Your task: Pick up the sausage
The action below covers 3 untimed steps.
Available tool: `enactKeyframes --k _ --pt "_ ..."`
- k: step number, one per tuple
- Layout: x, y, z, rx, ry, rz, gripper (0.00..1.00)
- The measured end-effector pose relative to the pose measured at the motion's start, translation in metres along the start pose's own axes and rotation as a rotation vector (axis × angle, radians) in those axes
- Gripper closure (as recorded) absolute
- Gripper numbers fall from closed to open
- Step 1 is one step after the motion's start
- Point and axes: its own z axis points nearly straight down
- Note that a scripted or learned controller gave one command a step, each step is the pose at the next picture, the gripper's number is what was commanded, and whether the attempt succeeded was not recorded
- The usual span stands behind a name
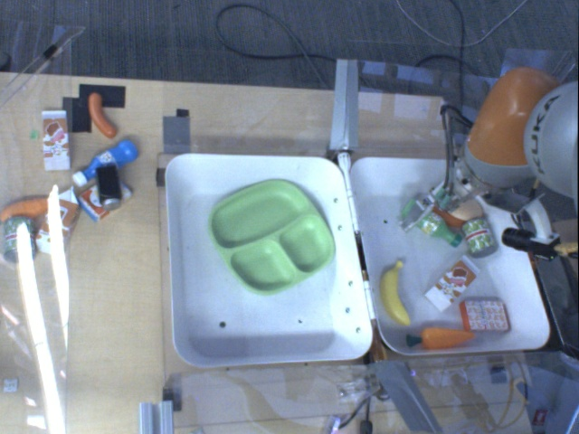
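**Ana:** Orange band and grey arm are down over the right bin (541,328), with the end effector (450,197) low in the cluttered far corner. Is it a pick yet?

**Ben:** Not that I can call. Whether the end effector is wide, narrow or gripping, I cannot tell, because the wrist covers it. Nothing is visibly lifted, so I judge the grasp itself and the whole lift are still to come.

**Ana:** And the target?

**Ben:** A brownish sliver that I take for the sausage (451,215) sits right under the end effector, just on the near side. It's wedged between a green packet (425,215) on one side and a small can (478,236) on the other.

**Ana:** Which way does it lie?

**Ben:** Only a short stretch shows. Its long axis seems to run across the bin, from packet to can, lying flat. I can't tell which end leads.

**Ana:** Anything else close?

**Ben:** The banana (393,292) and carrot (445,338) sit well nearer the camera than the end effector. The green plate (270,233) is over in the other bin, well apart. It's tight quarters, so a neighbour could get nudged.
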Motion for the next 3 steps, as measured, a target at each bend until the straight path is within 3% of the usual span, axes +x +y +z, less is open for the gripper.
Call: enactKeyframes --k 1,2,3 --pt "-0.057 0.003 -0.026 0.002 0.000 0.315 0.00" --pt "-0.056 -0.001 0.001 0.027 0.014 1.109 0.00" --pt "-0.030 -0.037 0.001 0.007 0.002 1.057 0.00"
